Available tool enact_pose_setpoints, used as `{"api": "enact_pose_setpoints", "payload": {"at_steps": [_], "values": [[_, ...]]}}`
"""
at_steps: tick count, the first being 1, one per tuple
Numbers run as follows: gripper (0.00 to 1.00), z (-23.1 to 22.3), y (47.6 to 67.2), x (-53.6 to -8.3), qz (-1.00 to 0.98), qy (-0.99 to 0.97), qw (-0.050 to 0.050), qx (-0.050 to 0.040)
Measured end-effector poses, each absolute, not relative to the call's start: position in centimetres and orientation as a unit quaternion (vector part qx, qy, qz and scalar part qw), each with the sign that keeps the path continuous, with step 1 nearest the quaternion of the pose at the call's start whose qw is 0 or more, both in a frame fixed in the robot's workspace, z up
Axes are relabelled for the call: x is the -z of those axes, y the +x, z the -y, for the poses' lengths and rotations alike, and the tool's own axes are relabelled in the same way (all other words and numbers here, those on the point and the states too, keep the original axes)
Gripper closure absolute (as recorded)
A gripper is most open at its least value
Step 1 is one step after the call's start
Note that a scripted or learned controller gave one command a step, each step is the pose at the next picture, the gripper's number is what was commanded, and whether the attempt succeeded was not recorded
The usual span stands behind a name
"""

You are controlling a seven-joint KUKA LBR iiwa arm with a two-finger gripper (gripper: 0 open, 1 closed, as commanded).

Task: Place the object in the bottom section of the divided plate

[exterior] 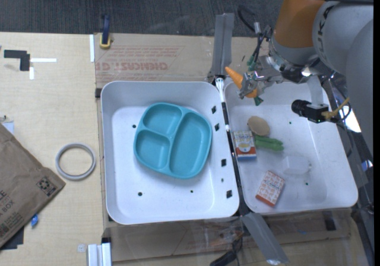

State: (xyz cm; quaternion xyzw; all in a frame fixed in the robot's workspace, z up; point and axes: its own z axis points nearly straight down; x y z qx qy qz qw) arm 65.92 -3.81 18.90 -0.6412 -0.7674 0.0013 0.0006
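The carrot-like object (237, 76), orange with a green end, sits between the fingers of my gripper (248, 85), so I have it pinched, lifted above the upper left corner of the right bin (332, 158). The grip looks to be near one end, and the piece hangs tilted.

The divided plate (173, 139) lies down and to the left of my hand, in the left bin (119, 158), across the raised divider between the bins. Its large section is, I judge, the target.

Risks: the tilted, off-centre hold could let the piece swing or slip during the crossing — or it lands on a plate ridge and rolls into the wrong section.

My fingertips are small and tangled with cables, so the contact is hard to read. Below my hand lie a brown rounded item (258, 125), a green piece (270, 143) and two small boxes (244, 144) — all untouched.
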Motion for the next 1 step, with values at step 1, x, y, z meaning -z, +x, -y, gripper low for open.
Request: {"api": "enact_pose_setpoints", "payload": {"at_steps": [1], "values": [[1.00,0.69,60.46,-18.86,0.705,-0.709,0.002,-0.0026]]}}
